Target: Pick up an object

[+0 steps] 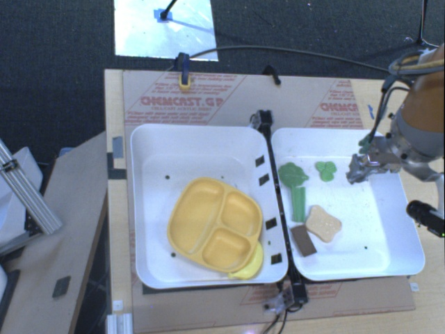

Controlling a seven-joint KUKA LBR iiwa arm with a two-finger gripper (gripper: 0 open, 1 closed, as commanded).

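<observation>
The arm enters from the right, and the gripper (356, 170) hangs over the right bin (389, 259), near its upper right part. I cannot tell its state from this slanted view, and nothing is seen in it.

In the right bin lie the possible things to pick: a small green piece (325, 169) just beside the gripper, a green broccoli-like toy (293, 175) with a green stick (299, 203) below it, a tan bread slice (323, 223) and a brown block (303, 240) touching or almost touching the bread. The left bin (160, 158) holds a yellow divided plate (215, 224) with a yellow item (252, 264) under its lower edge.

I judge that the step is the approach, not yet the grasp. The next move needs the gripper to be placed above one thing, probably the small green piece, and then to descend straight, because the piece is low and flat and may slip away
</observation>
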